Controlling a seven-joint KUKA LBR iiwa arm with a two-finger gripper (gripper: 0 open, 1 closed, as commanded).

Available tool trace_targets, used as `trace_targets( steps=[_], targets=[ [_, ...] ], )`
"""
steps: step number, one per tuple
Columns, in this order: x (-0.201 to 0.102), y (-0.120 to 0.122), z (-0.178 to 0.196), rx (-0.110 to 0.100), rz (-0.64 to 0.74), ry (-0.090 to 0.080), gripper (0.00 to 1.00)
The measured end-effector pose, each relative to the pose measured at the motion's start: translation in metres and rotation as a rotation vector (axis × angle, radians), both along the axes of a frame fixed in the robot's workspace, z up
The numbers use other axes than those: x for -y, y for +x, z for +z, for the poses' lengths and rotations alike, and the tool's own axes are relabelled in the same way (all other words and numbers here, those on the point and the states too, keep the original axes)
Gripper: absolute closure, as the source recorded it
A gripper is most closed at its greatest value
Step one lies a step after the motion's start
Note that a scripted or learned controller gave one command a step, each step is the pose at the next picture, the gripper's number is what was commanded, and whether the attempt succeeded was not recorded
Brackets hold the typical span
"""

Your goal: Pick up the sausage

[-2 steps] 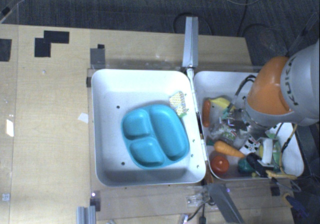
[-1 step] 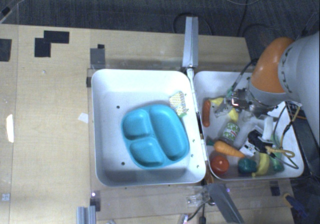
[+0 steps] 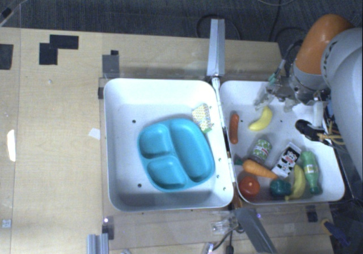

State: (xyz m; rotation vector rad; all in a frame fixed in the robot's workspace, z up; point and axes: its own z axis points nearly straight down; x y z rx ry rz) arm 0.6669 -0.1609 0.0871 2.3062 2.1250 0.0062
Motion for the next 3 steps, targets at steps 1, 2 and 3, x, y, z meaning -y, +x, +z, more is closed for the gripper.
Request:
trace_targets(
  steps=[1,2,3],
  targets=[
    [-0.077,0.002,0.03,0.0,-0.26,0.003,0.0],
    [-0.078,-0.041,0.001,0.004,-0.142,0.002,0.0],
    [-0.081,-0.086,0.099,-0.001,-0.181,0.003,0.0]
  ],
)
